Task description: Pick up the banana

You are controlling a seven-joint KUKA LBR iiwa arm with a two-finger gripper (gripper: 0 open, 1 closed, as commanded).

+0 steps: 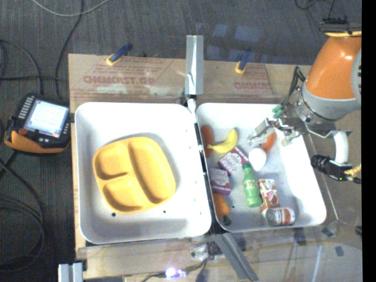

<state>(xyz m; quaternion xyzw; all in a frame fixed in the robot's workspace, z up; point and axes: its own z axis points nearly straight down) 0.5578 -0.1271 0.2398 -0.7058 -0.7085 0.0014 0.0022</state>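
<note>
Here — banana [225, 142] near bin wall [198, 135]

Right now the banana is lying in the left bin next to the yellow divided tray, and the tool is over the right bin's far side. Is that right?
Not quite. The camera view shows the banana in the right bin, near its left wall beside the purple packets. The yellow divided tray sits alone in the left bin. The tool is over the right bin's far side, as you said.
</note>
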